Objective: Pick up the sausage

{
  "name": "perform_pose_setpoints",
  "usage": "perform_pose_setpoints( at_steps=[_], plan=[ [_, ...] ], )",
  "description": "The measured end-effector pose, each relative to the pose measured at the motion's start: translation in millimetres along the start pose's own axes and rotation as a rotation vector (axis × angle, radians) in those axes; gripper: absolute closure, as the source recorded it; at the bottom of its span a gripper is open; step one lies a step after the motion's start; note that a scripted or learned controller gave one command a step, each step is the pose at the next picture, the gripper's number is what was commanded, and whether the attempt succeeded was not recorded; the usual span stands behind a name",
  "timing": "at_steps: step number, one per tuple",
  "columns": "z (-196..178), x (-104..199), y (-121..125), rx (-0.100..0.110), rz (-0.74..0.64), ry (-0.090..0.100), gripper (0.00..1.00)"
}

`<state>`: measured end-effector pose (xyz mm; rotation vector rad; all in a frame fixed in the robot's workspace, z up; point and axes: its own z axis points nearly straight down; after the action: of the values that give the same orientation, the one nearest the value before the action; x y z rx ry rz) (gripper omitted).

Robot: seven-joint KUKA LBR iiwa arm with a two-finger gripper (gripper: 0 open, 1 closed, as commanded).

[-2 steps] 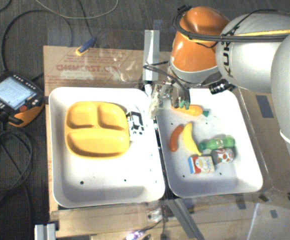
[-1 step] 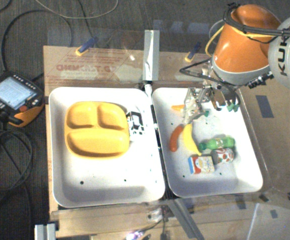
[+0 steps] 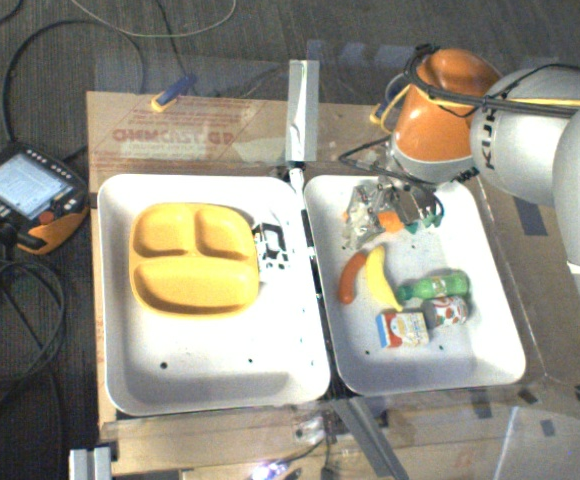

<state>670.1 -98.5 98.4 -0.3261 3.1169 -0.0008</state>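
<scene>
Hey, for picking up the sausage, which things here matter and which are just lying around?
For the job: sausage, gripper, right bin.

Lying about: banana, green bottle, small carton, yellow divided tray, left bin.

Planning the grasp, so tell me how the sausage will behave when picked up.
The sausage looks smooth and rounded, so it may slip or roll. It lies against the banana, which could get nudged. It seems small and probably light.
</scene>
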Motion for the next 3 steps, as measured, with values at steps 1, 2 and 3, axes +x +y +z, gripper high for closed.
perform_pose_setpoints(
  at_steps=[1, 2, 3],
  plan=[
    [-163.5, 7.1, -38.6, -0.003, -0.261, 0.000, 1.00],
    [-25.4, 4.5, -18.9, -0.005, -0.157, 0.003, 1.00],
    [5.2, 28.2, 6.6, 0.006, -0.426, -0.006, 1.00]
  ],
)
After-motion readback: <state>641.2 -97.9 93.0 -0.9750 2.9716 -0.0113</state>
